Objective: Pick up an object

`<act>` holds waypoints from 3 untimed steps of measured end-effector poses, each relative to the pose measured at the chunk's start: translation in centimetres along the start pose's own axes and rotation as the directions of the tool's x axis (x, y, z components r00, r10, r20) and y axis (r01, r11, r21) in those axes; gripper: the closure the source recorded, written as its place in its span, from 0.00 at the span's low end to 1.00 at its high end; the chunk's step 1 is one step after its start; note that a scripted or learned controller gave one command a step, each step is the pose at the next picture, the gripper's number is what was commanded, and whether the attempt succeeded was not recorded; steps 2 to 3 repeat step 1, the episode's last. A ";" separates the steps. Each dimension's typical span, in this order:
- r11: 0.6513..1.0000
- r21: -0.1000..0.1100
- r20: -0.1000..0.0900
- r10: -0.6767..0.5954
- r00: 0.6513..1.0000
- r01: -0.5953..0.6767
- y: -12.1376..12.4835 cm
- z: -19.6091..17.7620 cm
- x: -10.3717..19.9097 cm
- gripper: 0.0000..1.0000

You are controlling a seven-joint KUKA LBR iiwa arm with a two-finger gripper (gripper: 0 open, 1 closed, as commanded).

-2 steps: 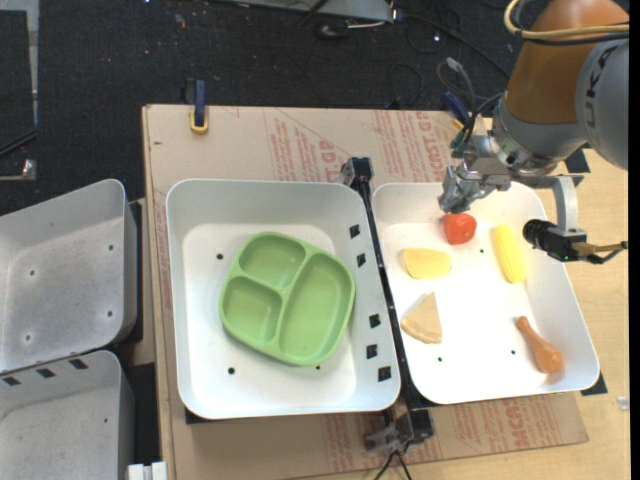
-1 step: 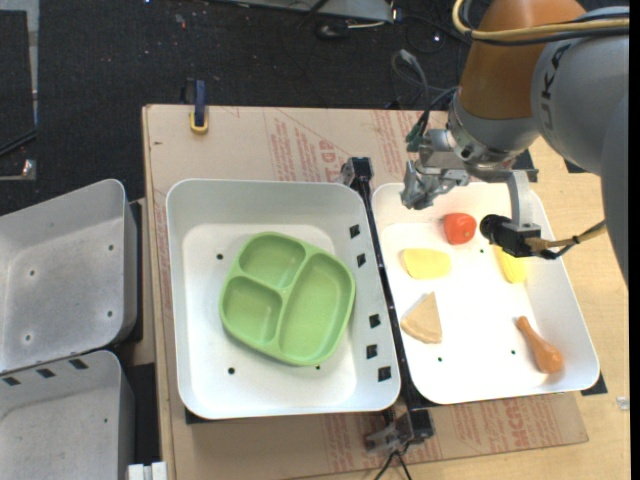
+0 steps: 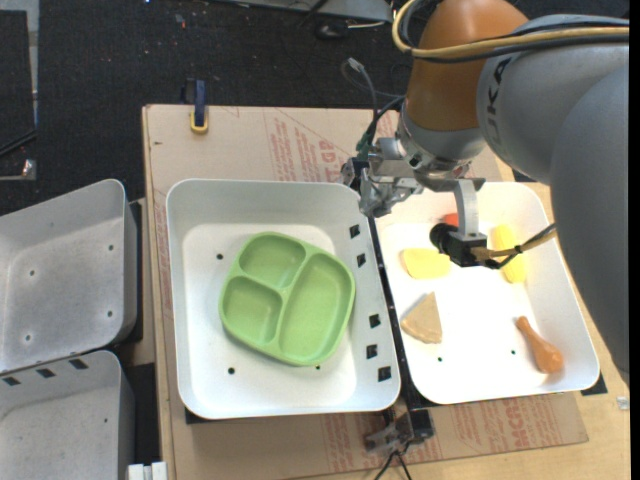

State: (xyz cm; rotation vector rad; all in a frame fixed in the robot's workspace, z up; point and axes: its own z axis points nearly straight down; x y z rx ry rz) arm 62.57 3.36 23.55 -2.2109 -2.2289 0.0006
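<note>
A cardboard-covered worktop (image 3: 260, 148) holds two white bins (image 3: 195, 368). A blue-and-yellow clamp (image 3: 199, 108) grips its far edge. Spare white trays (image 3: 60, 268) lie left.

Arm (image 3: 520, 78) outstretched, hand (image 3: 385, 190) pointing down

A flat yellow piece (image 3: 426, 262) lies in the right bin just below the gripper (image 3: 385, 193), and a pale tan wedge (image 3: 423, 320) lies further below it. A second yellow piece (image 3: 508, 251) lies to the gripper's right, partly hidden, and an orange drumstick-shaped toy (image 3: 539, 345) lies far down-right. The green three-compartment plate (image 3: 288, 297) lies flat in the left bin, down-left of the gripper.
</note>
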 end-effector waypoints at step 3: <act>1.000 0.000 0.000 0.000 1.000 0.000 -0.8 1.0 5.5 1.00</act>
